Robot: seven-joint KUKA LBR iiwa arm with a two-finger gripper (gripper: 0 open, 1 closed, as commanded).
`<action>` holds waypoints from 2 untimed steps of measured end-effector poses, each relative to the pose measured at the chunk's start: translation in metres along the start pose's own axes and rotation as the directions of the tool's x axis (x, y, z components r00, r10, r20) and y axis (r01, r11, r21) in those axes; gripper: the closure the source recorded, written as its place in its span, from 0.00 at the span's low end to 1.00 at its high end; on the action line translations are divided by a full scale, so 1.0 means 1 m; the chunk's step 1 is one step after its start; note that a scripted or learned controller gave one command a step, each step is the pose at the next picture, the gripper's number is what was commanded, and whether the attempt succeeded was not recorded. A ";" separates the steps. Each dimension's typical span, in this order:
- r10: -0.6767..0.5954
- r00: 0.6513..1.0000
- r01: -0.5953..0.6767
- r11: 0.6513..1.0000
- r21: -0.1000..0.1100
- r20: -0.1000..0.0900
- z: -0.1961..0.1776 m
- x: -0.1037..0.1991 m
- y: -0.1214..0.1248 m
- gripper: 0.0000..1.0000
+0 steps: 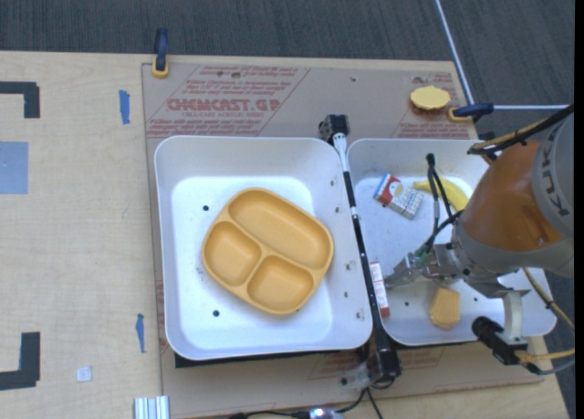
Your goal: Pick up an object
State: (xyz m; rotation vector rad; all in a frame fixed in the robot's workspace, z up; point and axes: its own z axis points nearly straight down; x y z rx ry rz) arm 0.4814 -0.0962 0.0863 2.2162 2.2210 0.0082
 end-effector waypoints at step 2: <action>0.004 1.000 -0.004 1.000 -0.001 0.004 0.000 0.003 0.000 0.00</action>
